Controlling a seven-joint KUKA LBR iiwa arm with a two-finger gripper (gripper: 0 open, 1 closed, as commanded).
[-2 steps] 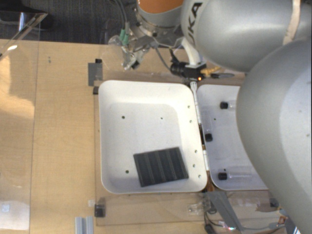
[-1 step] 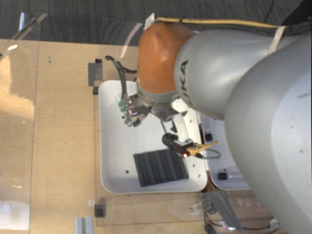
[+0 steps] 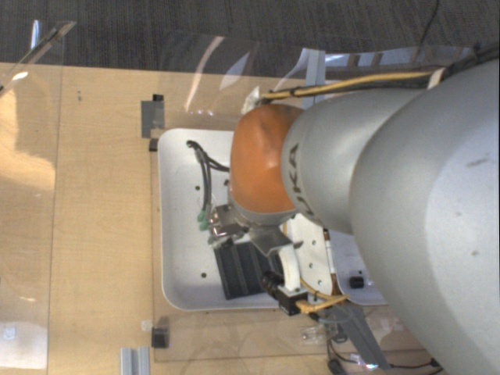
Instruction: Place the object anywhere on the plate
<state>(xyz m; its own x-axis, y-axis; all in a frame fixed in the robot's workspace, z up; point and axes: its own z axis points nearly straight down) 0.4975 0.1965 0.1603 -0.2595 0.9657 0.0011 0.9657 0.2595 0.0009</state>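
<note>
Neither the object nor the plate can be made out, since the grey arm (image 3: 391,170) with its orange band (image 3: 262,158) covers most of the white bin (image 3: 178,209) on the wooden tabletop (image 3: 94,209). The gripper (image 3: 238,272) hangs low over the bin's near part as a dark block beneath the wrist, and whether it is open, closed or carrying anything cannot be told from this slant

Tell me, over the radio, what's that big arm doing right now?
Arm low over left white bin. Gripper down inside it. Object and plate hidden beneath arm.
</note>
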